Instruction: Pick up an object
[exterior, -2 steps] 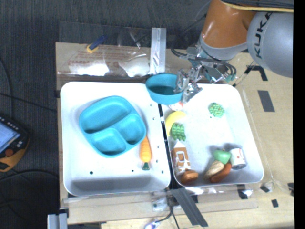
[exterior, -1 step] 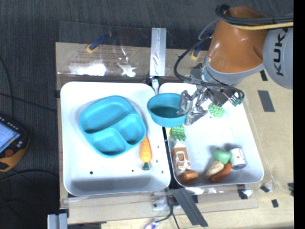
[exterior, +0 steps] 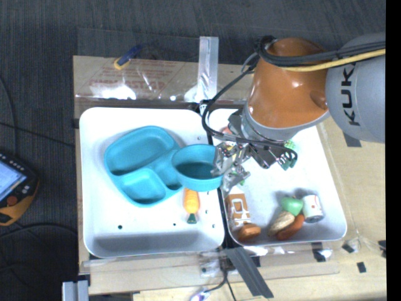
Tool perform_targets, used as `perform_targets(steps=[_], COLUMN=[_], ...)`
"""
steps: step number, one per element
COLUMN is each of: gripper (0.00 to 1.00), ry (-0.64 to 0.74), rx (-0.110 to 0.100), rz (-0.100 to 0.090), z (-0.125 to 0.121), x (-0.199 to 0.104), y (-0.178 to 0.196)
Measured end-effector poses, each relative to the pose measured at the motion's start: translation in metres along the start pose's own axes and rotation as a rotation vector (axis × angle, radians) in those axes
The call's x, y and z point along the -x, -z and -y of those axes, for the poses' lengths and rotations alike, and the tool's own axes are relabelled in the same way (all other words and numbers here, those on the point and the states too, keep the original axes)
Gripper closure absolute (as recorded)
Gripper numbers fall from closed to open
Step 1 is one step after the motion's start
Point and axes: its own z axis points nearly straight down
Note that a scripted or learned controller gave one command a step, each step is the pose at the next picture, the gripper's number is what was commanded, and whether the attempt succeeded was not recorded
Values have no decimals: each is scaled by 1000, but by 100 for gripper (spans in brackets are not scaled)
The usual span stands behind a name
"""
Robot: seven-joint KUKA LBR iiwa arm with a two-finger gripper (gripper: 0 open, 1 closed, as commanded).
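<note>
I see gripper (exterior: 227, 165) low at the divider btwn bins, touching blue bowl's (exterior: 195, 167) right rim; can't tell its state. Bowl sits in left bin (exterior: 94, 187) by blue tray (exterior: 139, 162), carrot (exterior: 191, 204) just below

Tool (exterior: 227, 165) at blue bowl (exterior: 195, 167), divided blue tray (exterior: 139, 162) beside

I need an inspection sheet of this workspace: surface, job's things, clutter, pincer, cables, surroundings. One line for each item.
Surface: two white bins, left bin and right bin, on a bench.
Job's things: blue divided tray, blue bowl, toy carrot in left bin; small box, toy foods, small can in right bin.
Clutter: plastic bag behind the bins.
Pincer: pincer at the bowl's rim, finger state unclear.
Cables: black cables at the wrist.
Surroundings: dark carpet; handheld device at left.
</note>
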Motion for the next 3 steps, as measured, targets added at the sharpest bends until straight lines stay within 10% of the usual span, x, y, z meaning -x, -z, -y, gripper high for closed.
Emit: perform_targets(steps=[1, 2, 3], gripper=[100, 100, 100], ry=[-116, -279, -279], rx=[-1, -3, -6], rz=[1, 2, 1], z=[26, 111, 112], x=[85, 96, 97], y=[23, 4, 11])
